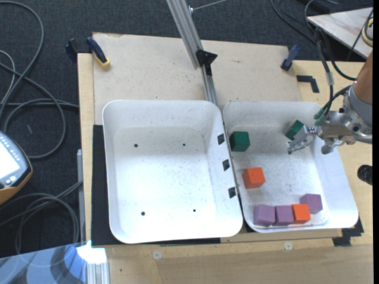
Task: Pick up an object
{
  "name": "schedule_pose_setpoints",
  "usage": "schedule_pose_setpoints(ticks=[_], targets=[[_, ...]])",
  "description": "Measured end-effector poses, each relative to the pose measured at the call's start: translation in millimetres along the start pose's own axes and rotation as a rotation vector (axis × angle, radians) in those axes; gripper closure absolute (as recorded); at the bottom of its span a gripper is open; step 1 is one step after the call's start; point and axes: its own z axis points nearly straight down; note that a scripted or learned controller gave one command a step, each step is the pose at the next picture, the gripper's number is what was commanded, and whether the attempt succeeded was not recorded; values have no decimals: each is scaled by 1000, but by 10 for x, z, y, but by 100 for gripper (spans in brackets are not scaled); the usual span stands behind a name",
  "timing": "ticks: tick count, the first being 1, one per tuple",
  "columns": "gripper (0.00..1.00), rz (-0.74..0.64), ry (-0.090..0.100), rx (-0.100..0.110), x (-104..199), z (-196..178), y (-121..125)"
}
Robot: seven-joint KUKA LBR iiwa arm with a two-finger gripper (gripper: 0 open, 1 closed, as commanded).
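Observation:
My gripper (310, 147) hangs over the right part of the right bin (331, 176), open, with nothing between its fingers. A small dark green block (294, 128) lies just up and left of the left finger (295, 145), close to it or touching it. Another green cube (240, 141) sits near the bin's left wall. An orange cube (254, 177) lies in the bin's middle. Along the front wall stand two purple cubes (274, 214), an orange cube (301, 213) and a further purple cube (312, 203).
The left bin (118, 176) lies beside the right one, sharing a rim with black clips (225, 164). A slanted metal rail (186, 25) runs from the top down to the bins' junction. Clamps sit on the board's far edge.

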Motion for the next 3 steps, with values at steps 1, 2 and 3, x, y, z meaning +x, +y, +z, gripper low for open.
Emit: schedule_pose_setpoints(ticks=[1,2,3], targets=[[0,-1,-4,-11,-254,-2141,125],[0,-5,-2,-10,119,-2780,405],[0,7,-1,9,-778,-1777,727]])
